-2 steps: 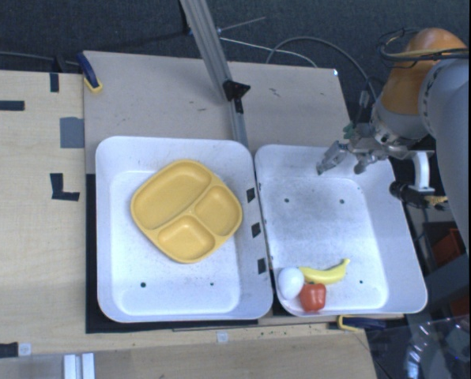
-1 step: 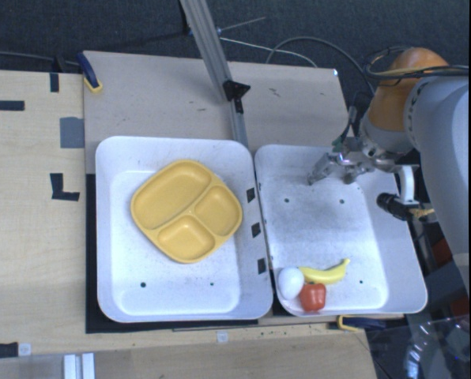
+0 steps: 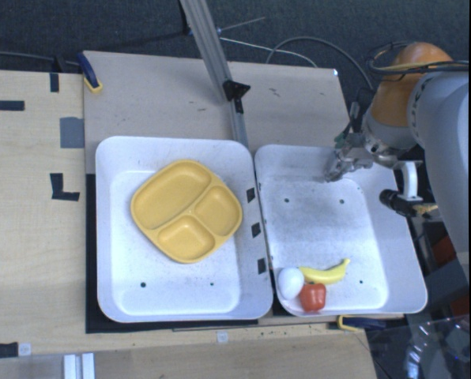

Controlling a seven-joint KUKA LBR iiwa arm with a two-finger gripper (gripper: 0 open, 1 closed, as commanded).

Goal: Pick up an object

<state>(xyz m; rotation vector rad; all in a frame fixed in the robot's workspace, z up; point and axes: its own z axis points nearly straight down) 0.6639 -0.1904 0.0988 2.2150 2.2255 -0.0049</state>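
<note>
The pincer — open or closed, I cannot tell — hangs over the right bin's far edge.

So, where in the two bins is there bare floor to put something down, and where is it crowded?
The right bin is bare across its middle, between the gripper at its far edge and the banana, white egg and red pepper crowded in its near left corner. In the left bin, the yellow divided plate fills the centre; a bare strip runs along the near edge.

Pale wood bench w/ black tape marks, dark carpet floor behind, metal pole.
</note>
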